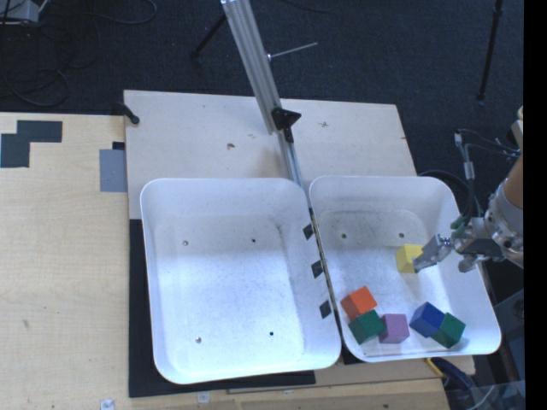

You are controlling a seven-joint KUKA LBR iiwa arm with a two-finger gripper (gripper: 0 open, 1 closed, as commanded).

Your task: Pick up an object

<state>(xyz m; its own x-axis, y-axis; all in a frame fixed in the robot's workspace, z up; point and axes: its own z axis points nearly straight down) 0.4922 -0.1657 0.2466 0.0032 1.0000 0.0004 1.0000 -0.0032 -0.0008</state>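
Jaws: state cannot be told; gripper (440,253) sits over the right bin (444,195), apparently touching the yellow block (408,257).
Near row: green block (366,325), purple block (394,328), blue block (426,319), second green block (449,330).
Behind: orange block (358,301).
Left bin (162,229): beside the right bin.
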